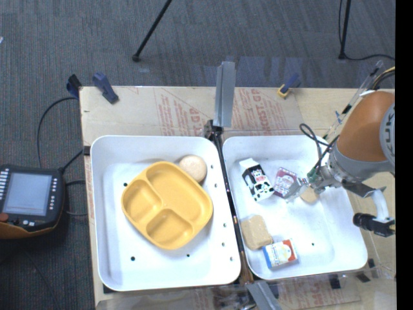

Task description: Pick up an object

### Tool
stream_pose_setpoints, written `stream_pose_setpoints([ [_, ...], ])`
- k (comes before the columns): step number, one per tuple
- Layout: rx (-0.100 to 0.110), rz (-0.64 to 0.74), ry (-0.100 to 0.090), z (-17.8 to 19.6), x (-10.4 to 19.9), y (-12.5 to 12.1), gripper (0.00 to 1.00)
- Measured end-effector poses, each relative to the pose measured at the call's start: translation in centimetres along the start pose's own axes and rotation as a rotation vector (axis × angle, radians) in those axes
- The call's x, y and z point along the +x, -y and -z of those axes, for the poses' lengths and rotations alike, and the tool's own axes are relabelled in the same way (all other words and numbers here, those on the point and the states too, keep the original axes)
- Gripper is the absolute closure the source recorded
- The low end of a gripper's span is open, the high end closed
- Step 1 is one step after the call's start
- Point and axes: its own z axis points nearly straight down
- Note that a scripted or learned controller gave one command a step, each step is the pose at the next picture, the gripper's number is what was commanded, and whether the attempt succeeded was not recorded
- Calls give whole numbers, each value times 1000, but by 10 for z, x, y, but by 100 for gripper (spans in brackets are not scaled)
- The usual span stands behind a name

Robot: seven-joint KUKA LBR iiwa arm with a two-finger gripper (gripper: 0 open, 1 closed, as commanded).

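Note:
My gripper [306,187] hangs low over the right bin [335,250], near its right-hand middle, under the orange-banded wrist. A small tan piece [310,196] lies right beneath it, partly covered by it. Just left of the gripper lies a maroon and pink packet [284,181]. Further left a small white carton with a black cow pattern [257,180] lies on its side. A tan bread-like slab [256,231] and a little white, blue and red box [280,254] rest near the bin's front edge.
The left bin [110,263] holds a yellow divided plate [167,204] with a pale round bun [193,168] touching its far rim. A grey post [224,99] stands behind the gap between the bins. A teach pendant [29,199] sits off the bench at left.

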Motion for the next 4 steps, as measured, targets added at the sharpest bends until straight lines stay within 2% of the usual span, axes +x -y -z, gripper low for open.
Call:
stream_pose_setpoints([
  [1, -1, -466, 2, -10, 18, -48, 0],
  [2, -1, -462, 3, 0, 19, -48, 100],
  [3, 1, -865, 1, 120, 5, -5, 100],
  [4, 9, -1057, 2, 79, 7, -56, 100],
])
